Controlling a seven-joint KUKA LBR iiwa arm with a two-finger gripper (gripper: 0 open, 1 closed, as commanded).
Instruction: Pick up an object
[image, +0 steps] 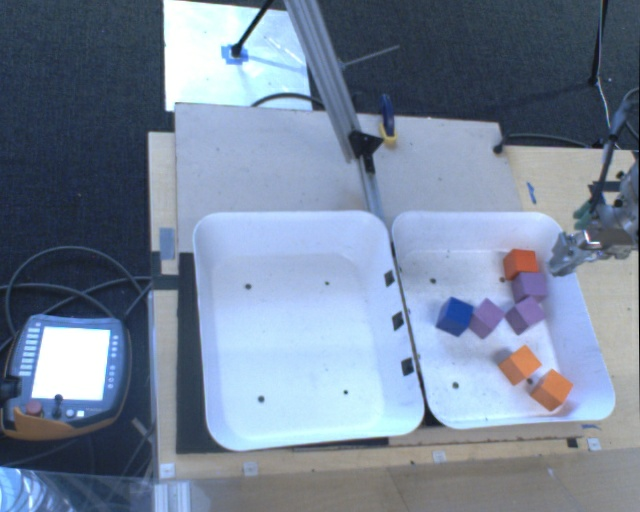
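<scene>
You have seven small blocks in the right bin (590, 395), all gathered toward its right side. An orange cube (520, 263) sits nearest the bin's far right corner, touching a purple cube (530, 286) just below it. Two more purple cubes (525, 314) (487, 318) lie side by side near the middle, with a blue cube (454, 316) just to their left. Two more orange cubes (519, 364) (551, 389) sit close together toward the near right corner. All look matte, with crisp edges. The end effector (566, 254) hangs over the bin's right rim, just beside the top orange cube; you cannot tell its state. The left bin (215, 235) lies alongside on the table (260, 150).
</scene>
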